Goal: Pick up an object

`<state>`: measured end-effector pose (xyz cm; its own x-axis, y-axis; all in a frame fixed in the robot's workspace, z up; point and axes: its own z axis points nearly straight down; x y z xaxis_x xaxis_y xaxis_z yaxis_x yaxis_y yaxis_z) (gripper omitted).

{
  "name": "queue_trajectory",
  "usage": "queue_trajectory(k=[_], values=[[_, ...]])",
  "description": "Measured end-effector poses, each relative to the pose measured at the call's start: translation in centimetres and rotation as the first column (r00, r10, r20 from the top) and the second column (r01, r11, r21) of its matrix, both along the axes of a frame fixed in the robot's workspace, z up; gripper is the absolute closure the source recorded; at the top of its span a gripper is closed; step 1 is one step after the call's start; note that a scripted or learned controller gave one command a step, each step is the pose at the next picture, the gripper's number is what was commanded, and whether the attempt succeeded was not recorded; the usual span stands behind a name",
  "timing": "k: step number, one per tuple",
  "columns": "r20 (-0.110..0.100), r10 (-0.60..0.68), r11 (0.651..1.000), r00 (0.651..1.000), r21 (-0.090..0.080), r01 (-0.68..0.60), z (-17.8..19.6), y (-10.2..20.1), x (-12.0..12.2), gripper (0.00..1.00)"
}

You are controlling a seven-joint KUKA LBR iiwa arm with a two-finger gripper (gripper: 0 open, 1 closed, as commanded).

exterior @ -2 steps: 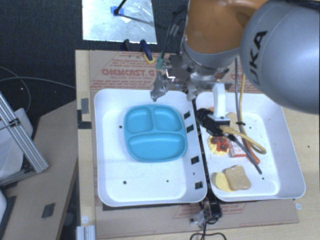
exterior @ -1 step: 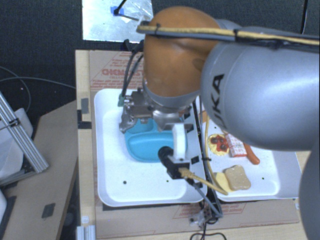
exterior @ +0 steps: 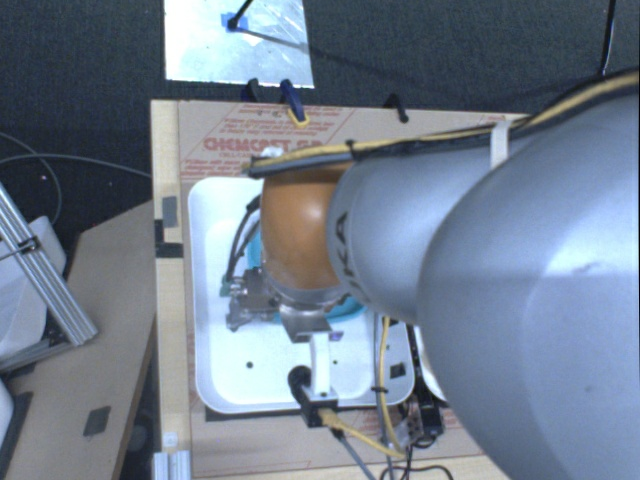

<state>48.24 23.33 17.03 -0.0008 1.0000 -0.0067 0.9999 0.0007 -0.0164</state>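
The grey arm point(exterior: 500, 268) is filling the right half of the camera view, reaching in over the table point(exterior: 172, 318) and blocking much of what is lying under it. Its orange band point(exterior: 295, 228) is hanging directly above the left white bin point(exterior: 215, 368), which is sitting on a printed cardboard sheet point(exterior: 300, 128).

Below the band, the end effector point(exterior: 248, 303) is hovering low inside that bin, near its middle, but the wrist is covering its working end, so I cannot tell how far open it is or whether it has hold of anything.

The likely task thing, a blue thing point(exterior: 352, 309), is lying in the same bin right under the wrist. It is peeking out as a thin sliver at the wrist's lower right and as another sliver at its upper left.

Judging from this, the approach is looking done and the grasp itself is either in hand or not yet made. Nothing is showing as lifted clear of the bin, so the closing, the lift and the proof of a hold are all remaining.

As for heading, the two slivers are possibly suggesting a long axis running across the bin from upper left to lower right, though too little is showing to be sure of that or of which way it points.
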Motion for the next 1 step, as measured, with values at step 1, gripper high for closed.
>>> queue_trajectory(k=[1], values=[[0.016, -0.009, 1.0, 1.0, 0.003, 0.009, 1.29, -8.71, 0.5, 0.0]])
